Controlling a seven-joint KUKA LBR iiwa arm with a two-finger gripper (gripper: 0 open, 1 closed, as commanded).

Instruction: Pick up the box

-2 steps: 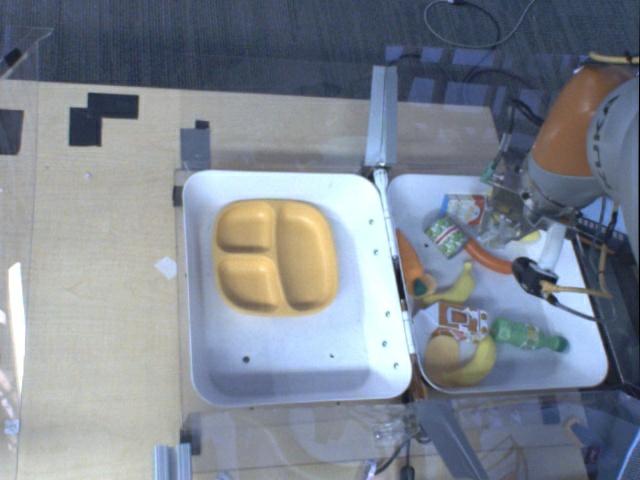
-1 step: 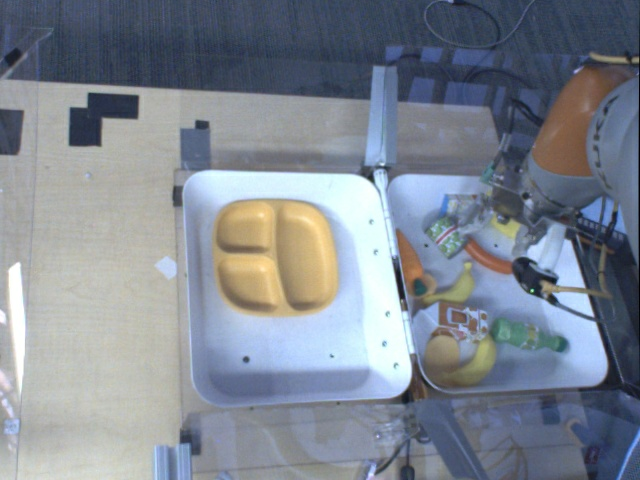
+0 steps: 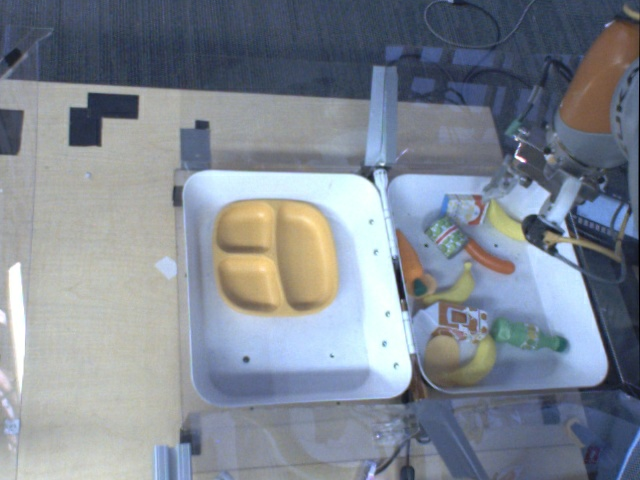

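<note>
Yellow bananas [image 3: 460, 285] number three; boxes [image 3: 445, 234] three; pincer [image 3: 528, 196] state unclear.

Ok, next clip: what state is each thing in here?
Yellow tray: flat in left bin, compartments bare.
Small box: lying in right bin, not gripped.
Green bottle: on its side.
Carrot: lying by the divider.
Gripper: above right bin's far corner, holding nothing visible.

A divided tray [image 3: 276, 256] lies in the left bin [image 3: 200, 368]; the box [image 3: 445, 235] lies in the right bin [image 3: 585, 308].
</note>
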